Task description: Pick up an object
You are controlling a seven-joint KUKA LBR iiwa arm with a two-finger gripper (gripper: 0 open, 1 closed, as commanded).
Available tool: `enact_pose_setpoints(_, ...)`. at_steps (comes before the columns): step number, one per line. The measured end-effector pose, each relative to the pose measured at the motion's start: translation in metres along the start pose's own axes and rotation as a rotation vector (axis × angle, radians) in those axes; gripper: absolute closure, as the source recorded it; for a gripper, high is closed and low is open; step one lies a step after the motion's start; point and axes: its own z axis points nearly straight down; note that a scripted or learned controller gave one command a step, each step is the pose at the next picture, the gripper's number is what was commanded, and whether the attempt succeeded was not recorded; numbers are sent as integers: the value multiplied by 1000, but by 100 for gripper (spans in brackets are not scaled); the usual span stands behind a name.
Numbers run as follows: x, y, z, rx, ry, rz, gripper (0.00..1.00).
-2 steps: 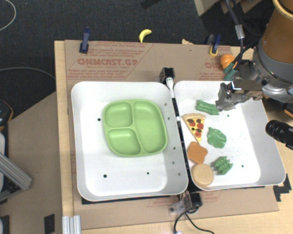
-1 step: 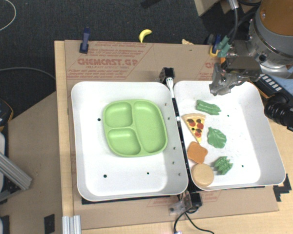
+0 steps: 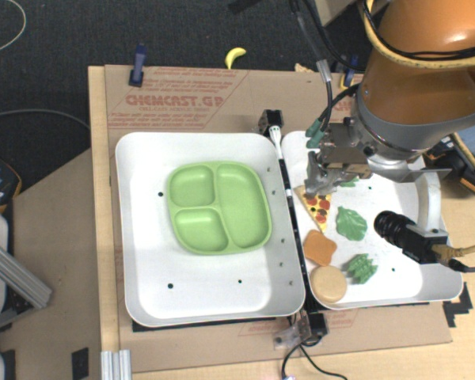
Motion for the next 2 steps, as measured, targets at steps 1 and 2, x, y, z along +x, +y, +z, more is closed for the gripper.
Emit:
enact_pose_setpoints(1, 2, 70, 47, -6, 0, 1, 100)
enact_pose_setpoints(2, 65, 42, 94, -1, 3, -7, 100)
